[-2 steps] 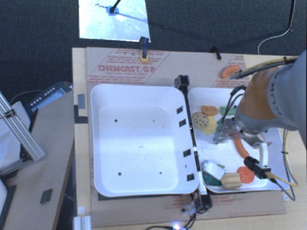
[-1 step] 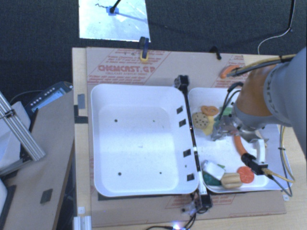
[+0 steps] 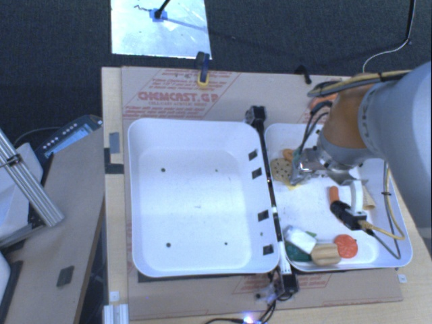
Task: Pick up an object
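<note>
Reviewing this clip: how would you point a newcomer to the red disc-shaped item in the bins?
Start at the right-hand bin, the one the arm reaches over. Go to its near corner on the right, where a few items cluster. The red disc lies there beside a tan block; it is the only flat, round, bright red thing, unlike the slim orange stick farther up.

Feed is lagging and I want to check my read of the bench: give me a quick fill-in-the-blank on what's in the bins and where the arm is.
1. The arm reaches over the ____ bin.
2. All the loose objects lie in the ____ bin.
3. The round disc near that bin's front edge is ____ in colour.
4. The band above the arm's wrist is ____.

Missing words: right; right; red; orange
</note>
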Robot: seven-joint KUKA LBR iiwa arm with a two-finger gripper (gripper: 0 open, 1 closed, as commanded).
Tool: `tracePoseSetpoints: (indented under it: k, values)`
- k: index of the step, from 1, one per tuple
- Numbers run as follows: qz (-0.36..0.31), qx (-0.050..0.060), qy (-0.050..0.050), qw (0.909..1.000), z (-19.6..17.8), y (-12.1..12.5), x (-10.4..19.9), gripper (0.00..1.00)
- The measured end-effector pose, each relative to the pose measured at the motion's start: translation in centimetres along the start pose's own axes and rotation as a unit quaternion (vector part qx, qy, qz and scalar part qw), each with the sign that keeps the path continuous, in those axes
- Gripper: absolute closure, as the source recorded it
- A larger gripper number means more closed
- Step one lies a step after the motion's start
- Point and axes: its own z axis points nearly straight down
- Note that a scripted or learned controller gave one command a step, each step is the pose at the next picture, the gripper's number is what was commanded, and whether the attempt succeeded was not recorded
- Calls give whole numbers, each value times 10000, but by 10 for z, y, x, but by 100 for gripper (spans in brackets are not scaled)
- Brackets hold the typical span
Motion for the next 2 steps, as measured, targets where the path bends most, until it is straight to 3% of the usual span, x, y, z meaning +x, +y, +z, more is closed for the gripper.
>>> tracePoseSetpoints:
  k: [1,2]
  values:
    - [27,12,-6,10000,0,-1,-18,100]
    - [13,6,-3,10000,0,13,-29,100]
